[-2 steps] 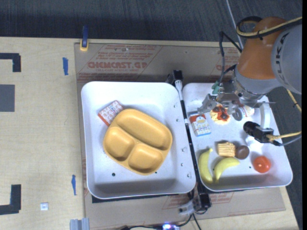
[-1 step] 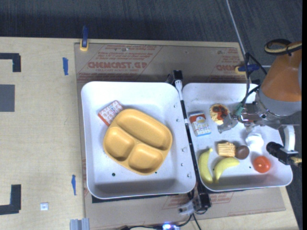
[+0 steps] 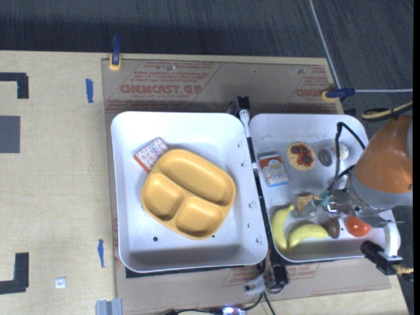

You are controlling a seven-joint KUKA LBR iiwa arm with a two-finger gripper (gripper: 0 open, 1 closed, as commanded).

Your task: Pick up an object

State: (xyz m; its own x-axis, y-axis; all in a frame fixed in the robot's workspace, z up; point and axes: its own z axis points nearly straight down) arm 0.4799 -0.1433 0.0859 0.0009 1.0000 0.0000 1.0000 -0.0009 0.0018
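Note:
My gripper (image 3: 326, 205) hangs low over the front half of the right bin (image 3: 262, 131), below the orange wrist band (image 3: 390, 159). Just left of it lies a small tan and yellow object (image 3: 304, 203), touching or nearly touching the gripper. Two yellow bananas (image 3: 296, 231) lie at the bin's front. A brown piece (image 3: 333, 228) and a red tomato (image 3: 357, 226) sit right under the gripper's front side. Further back are a small red and white carton (image 3: 273, 169), a round pizza toy (image 3: 301, 155) and a grey disc (image 3: 325, 156).
The left bin (image 3: 125, 176) holds a yellow divided plate (image 3: 189, 192) and a red and white card (image 3: 150, 153) at its back left. A black cable (image 3: 348, 136) loops above the right bin. The arm covers that bin's right side.

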